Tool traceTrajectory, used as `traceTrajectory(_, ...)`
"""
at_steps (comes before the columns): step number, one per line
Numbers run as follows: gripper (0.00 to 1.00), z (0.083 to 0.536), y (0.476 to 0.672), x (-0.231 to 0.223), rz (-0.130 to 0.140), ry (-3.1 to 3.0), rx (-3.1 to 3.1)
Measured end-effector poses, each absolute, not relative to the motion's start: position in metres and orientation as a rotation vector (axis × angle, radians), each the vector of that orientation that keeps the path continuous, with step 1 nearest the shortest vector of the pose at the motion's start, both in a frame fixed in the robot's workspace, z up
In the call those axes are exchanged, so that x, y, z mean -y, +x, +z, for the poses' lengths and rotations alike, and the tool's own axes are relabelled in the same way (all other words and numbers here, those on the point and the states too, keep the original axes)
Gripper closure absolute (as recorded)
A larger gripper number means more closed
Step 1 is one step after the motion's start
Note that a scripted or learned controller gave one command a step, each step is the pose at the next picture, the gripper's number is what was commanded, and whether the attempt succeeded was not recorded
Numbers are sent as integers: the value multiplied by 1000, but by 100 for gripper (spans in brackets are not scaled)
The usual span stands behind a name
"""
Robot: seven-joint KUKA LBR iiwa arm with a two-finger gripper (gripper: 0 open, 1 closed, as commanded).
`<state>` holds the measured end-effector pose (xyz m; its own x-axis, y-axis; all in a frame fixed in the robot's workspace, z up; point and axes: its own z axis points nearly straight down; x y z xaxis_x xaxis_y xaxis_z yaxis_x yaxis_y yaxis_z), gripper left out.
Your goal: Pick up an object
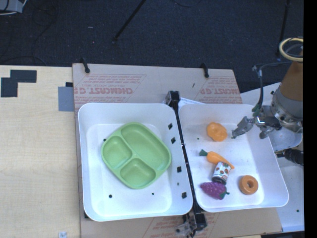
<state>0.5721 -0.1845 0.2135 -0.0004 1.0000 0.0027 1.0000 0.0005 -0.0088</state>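
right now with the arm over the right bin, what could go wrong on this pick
The carrot, small can and grapes lie packed together, so a grasp there may catch two things or slip. The gripper hangs beside the orange fruit, a rounded thing that might roll off. The donut lies near the bin wall.

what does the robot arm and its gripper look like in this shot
The arm enters at the right edge: an orange band above a rounded grey metal wrist. A yellowish cable loop sits by its top, and a thin dark cable curves along its left side. The gripper is dark grey, with slim metal fingers.
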Motion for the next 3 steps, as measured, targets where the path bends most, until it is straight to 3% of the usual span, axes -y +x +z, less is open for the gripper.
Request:
traceTrajectory(2, 0, 94, 557, 177, 5, -2218, 2216)
traceTrajectory(3, 100, 107, 558, 178, 4, -2222, 2214)
